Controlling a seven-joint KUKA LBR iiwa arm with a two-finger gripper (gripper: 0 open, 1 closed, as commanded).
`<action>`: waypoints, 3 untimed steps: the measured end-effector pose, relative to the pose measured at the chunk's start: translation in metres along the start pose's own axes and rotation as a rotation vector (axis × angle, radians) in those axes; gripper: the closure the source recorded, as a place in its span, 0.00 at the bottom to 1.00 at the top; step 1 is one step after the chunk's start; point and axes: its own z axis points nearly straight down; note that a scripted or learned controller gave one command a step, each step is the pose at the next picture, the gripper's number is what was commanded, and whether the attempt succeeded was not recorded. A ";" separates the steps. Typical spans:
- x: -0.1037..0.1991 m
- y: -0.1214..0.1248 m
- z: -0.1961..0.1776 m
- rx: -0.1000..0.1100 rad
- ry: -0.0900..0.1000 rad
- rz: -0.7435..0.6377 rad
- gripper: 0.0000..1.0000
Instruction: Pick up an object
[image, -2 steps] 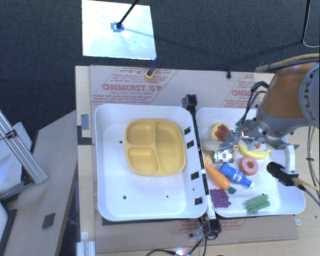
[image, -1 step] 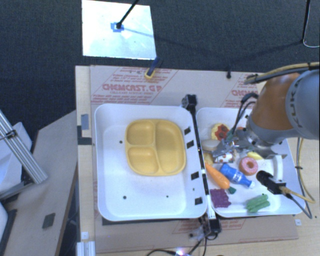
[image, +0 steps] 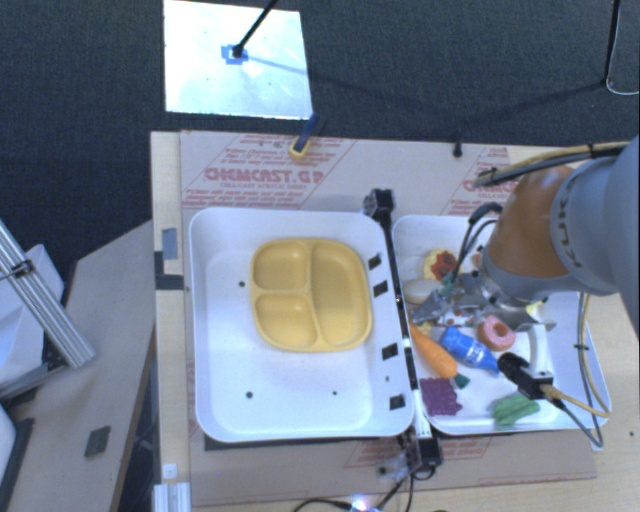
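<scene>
Camera view: arm (image: 560, 235) comes in from the right and hangs over the right bin (image: 430, 226); its grey and orange bulk covers the bin's upper right part, so whatever lies under it is hidden.

Gripper (image: 440, 303) sits low at the bin's left side, just above the clutter; metal parts blur into the items beneath, so spread or closed: cannot tell; nothing visibly pinched.

Candidate objects are all in the right bin: pale grey item (image: 418, 291) just left of the gripper, shape unclear; red-and-yellow item (image: 440, 264) just behind it, partly cut off by the wrist; orange carrot (image: 434, 352) just in front, lying along the bin's left wall; blue bottle (image: 468, 349) beside the carrot, touching or nearly so; pink ring (image: 494, 333) right of the bottle, partly under the arm; purple piece (image: 440, 396) near the front left corner; green piece (image: 515, 408) at the front edge, too small to identify.

Left bin (image: 205, 330) holds a yellow divided plate (image: 310, 295), lying flat near the middle, well apart from the gripper.
</scene>
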 end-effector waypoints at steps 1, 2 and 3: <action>-0.004 0.002 -0.014 -0.010 -0.007 0.001 1.00; -0.001 0.000 -0.058 0.003 0.003 -0.005 1.00; 0.004 -0.005 -0.107 0.001 0.003 -0.008 1.00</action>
